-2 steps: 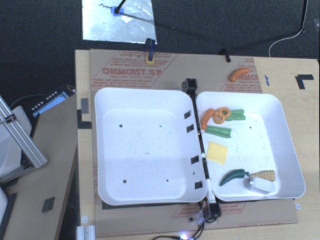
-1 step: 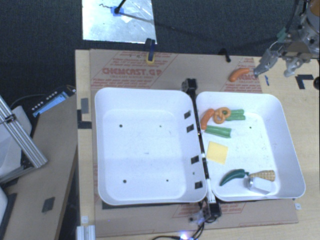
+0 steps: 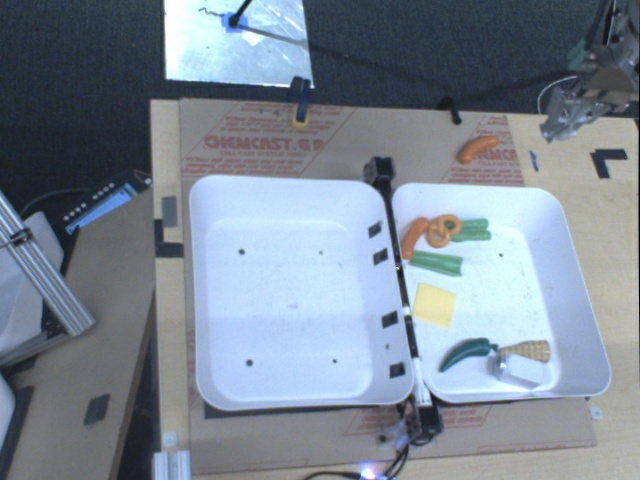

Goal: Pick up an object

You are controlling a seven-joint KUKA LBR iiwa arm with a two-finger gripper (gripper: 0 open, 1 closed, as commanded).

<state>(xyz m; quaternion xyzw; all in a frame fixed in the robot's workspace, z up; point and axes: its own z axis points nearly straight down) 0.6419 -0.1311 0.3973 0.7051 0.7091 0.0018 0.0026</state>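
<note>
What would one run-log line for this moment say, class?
gripper: above bench, beyond right bin | holding: nothing seen | right bin: yellow slice, green pepper, cone | phase: before pick

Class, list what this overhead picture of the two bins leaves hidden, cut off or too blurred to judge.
1. Gripper: small and blurred at the upper right; the arm above it is cut off by the frame edge.
2. Silvery object in the right bin: too blurred to identify; it overlaps the tan ridged piece.
3. Orange ring-shaped item: too small to name.
</note>
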